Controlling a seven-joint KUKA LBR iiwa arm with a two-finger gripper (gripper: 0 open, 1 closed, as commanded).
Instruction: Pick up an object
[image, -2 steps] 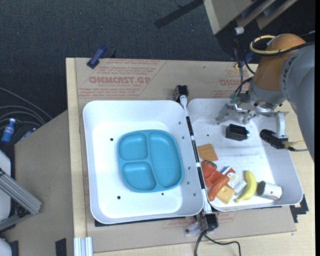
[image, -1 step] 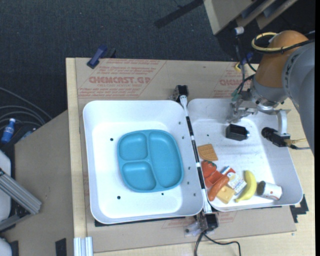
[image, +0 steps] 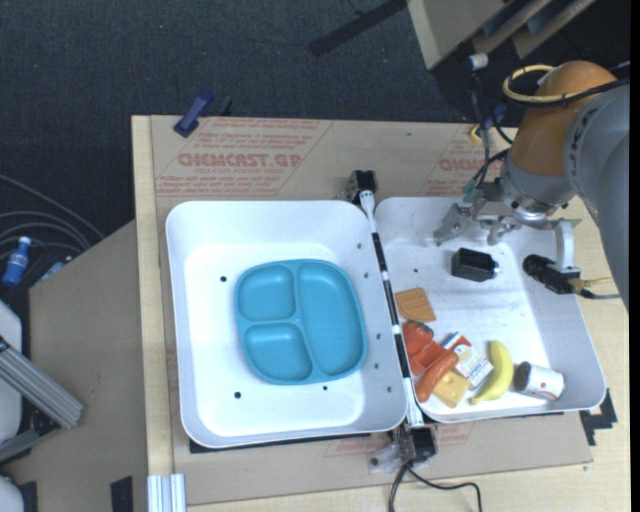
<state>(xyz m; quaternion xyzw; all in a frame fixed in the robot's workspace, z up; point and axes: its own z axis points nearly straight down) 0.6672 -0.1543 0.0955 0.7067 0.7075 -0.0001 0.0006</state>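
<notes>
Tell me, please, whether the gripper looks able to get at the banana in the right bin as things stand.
Probably yes: the banana lies uncovered on top, though a red piece and a white cylinder crowd its sides.

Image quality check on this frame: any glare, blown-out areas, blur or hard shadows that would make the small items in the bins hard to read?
Camera view: even, soft lighting; both white bins read bright but keep their edges; the blue divided plate is crisp. The toy pile by the banana is small and slightly soft. The gripper casts only faint shadow. The floor is dark and underexposed.
</notes>
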